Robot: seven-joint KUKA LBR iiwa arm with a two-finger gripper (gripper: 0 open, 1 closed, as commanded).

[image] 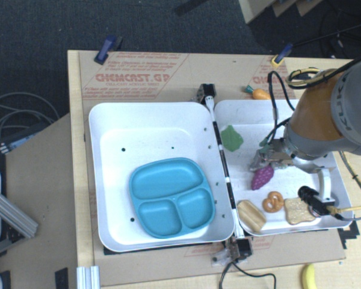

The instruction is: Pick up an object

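Camera view, purple grape bunch (263,177) under end effector (269,161), grip state unclear

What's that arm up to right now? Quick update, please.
Gripper low in right white bin, over purple grape bunch. Green leaf-shaped toy and small brown pretzel close by.

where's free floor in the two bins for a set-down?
Left white bin: bare floor along its top and left side, around the blue three-compartment plastic tray. Right white bin: crowded; green leaf-shaped piece, purple grape bunch under the gripper, bread roll, brown pretzel, toast slice. Small bare strip along its top edge.
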